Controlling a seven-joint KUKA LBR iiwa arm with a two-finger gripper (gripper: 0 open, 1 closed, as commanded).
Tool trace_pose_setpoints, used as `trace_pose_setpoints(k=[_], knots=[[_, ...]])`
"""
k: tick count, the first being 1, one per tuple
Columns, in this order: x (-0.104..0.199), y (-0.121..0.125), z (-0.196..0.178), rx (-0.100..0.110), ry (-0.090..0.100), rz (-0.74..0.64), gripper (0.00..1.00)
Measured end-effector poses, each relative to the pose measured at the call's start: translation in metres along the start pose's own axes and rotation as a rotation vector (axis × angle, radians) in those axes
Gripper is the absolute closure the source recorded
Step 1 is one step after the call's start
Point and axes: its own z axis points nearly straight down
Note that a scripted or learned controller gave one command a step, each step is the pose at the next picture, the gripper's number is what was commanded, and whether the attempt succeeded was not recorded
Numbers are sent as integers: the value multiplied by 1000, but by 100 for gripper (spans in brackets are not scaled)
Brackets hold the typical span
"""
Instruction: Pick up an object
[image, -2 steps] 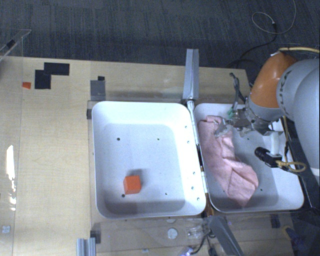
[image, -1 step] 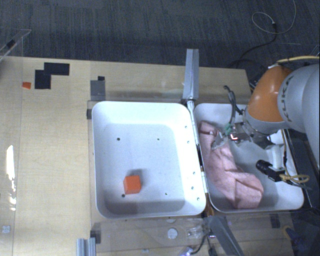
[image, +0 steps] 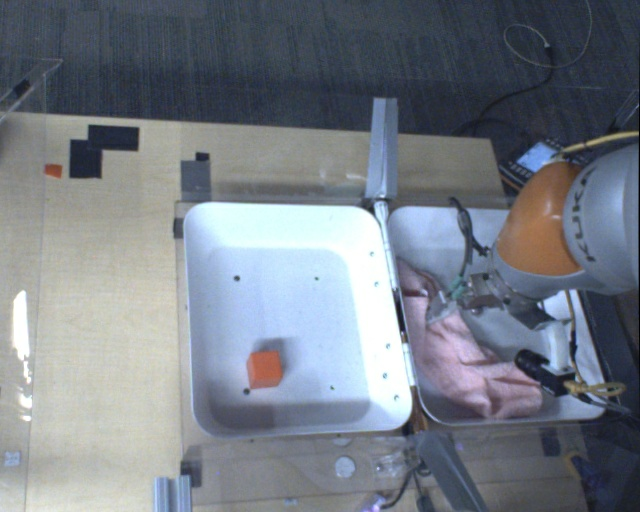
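A small orange cube (image: 265, 369) lies on the floor of the left white bin (image: 215, 300), toward its front. A crumpled pink cloth (image: 470, 368) fills the front half of the right white bin (image: 425, 230), with a fold reaching up along the bin's left wall. My gripper (image: 445, 300) hangs low over the right bin, at the upper left part of the cloth, below the orange-banded wrist (image: 540, 225). The gripper's tip is right against the cloth, and I cannot make out whether any cloth is held.
A grey metal post (image: 384, 150) stands behind the seam between the bins. Black flat shapes (image: 100, 148) and a tiny orange square (image: 52, 171) sit on the wooden bench at the far left. Cables and a small device (image: 535, 158) lie behind the right bin.
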Motion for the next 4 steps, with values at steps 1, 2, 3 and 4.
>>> trace_pose_setpoints(k=[1, 2, 3, 4], knots=[[-52, -4, -51, 7, -1, 67, 0], [-51, -31, -88, 9, -1, 354, 0], [0, -1, -1, 4, 1, 234, 0], [-36, 17, 1, 2, -1, 109, 0]])
